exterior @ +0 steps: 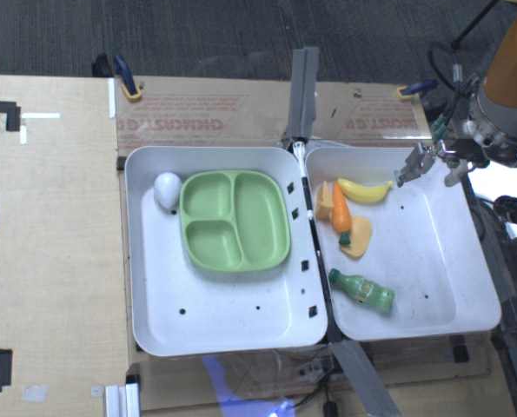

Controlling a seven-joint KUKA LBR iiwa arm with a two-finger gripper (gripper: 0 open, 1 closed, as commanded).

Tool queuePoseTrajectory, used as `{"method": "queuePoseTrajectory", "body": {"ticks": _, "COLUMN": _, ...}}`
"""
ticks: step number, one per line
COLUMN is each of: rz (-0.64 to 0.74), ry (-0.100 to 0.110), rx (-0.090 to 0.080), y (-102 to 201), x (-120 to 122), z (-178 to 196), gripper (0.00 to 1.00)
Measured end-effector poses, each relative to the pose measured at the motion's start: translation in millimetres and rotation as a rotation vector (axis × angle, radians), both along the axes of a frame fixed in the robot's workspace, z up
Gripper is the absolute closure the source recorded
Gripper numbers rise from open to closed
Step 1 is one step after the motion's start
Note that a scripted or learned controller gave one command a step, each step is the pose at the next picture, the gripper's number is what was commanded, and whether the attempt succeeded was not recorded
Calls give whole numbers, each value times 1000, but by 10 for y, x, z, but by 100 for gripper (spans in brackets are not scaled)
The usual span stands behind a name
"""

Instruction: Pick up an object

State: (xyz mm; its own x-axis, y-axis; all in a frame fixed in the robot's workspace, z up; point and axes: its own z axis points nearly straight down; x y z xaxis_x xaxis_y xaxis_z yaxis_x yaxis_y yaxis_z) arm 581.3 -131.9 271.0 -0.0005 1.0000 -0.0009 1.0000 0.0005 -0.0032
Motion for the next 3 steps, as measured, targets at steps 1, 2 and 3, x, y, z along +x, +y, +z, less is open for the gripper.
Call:
{"method": "queuePoseTrajectory", "body": {"ticks": 1, "rz": 190, "ry": -1, "rx": 1, "y": 319, "x": 171, "z": -989, "gripper": 0}}
{"method": "queuePoseTrajectory", "body": {"ticks": 2, "rz": 476, "ry": -4, "rx": 0, "y": 319, "x": -64, "z": -214, "gripper": 0}}
{"method": "queuePoseTrajectory", "body": {"ticks": 3, "rz": 476, "ry": -4, "rx": 0, "y": 318, "x": -64, "z": -214, "gripper": 0}}
